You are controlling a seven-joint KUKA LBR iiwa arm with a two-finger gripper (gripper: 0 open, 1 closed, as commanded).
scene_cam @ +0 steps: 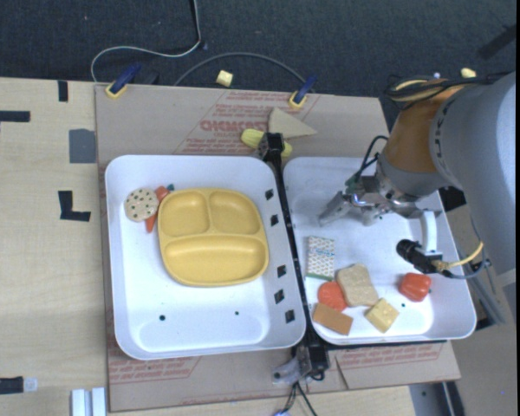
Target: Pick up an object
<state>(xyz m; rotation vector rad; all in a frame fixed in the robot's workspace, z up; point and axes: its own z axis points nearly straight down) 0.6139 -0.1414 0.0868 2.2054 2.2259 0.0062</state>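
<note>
Here's the arm (pixel 442 137) reaching in from the right, grey with its orange band, and the end effector (pixel 357 204) hangs over the upper part of the right bin (pixel 451 319). Its fingers (pixel 334 211) are spread apart, one angled out to the left, with nothing between them.

Down in the near half of that bin sits the cluster of pickable pieces: a pale patterned cracker (pixel 321 255), a tan bread slice (pixel 357 285) just below it, a red round piece (pixel 331 295) touching the bread's left side, an orange-brown block (pixel 333 320) beneath that, and a yellow cheese cube (pixel 382 315) to the right. A red tomato-like piece (pixel 415 286) lies apart, toward the bin's right wall, just under a black cable end.

Over in the left bin (pixel 199 336), a yellow divided plate (pixel 213 237) takes the middle, with a speckled cookie (pixel 140 204) and a small orange-red item (pixel 159 199) beside its upper left corner.

The cardboard sheet (pixel 225 120) on the table (pixel 35 258) carries red printing, too small to read. Yellow clamps (pixel 118 87) grip its far edge.
</note>
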